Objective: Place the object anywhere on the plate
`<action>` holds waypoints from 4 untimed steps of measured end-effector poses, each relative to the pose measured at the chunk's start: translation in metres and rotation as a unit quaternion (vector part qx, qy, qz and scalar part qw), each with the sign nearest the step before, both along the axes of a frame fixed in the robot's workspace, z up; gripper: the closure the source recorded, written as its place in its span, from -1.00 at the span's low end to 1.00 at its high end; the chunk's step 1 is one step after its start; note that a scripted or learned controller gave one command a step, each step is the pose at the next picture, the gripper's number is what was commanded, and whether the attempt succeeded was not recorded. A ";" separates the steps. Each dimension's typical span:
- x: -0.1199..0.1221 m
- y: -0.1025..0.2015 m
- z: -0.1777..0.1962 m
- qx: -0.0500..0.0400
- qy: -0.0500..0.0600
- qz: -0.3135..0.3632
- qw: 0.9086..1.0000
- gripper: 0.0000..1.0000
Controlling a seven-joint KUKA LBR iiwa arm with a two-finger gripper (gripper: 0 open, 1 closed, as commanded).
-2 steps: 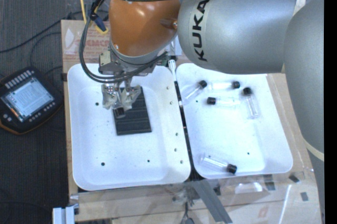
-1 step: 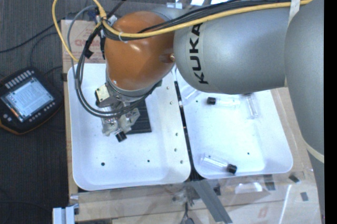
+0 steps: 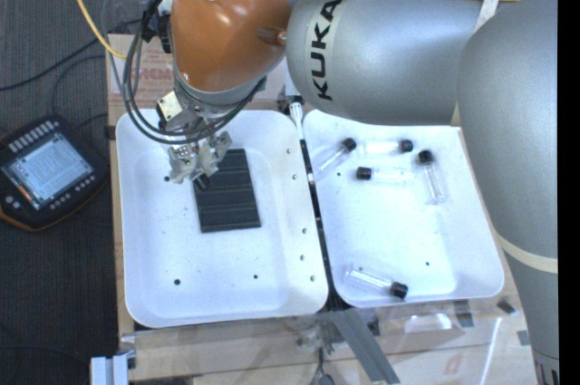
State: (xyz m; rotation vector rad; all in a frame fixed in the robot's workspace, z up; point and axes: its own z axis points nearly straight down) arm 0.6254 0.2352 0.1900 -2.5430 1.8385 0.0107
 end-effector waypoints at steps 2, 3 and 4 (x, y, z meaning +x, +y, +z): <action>0.017 -0.012 0.023 -0.002 0.000 -0.251 0.968 1.00; 0.038 -0.006 0.005 0.000 0.000 -0.060 0.998 1.00; 0.042 0.000 0.066 0.001 -0.001 0.091 0.996 1.00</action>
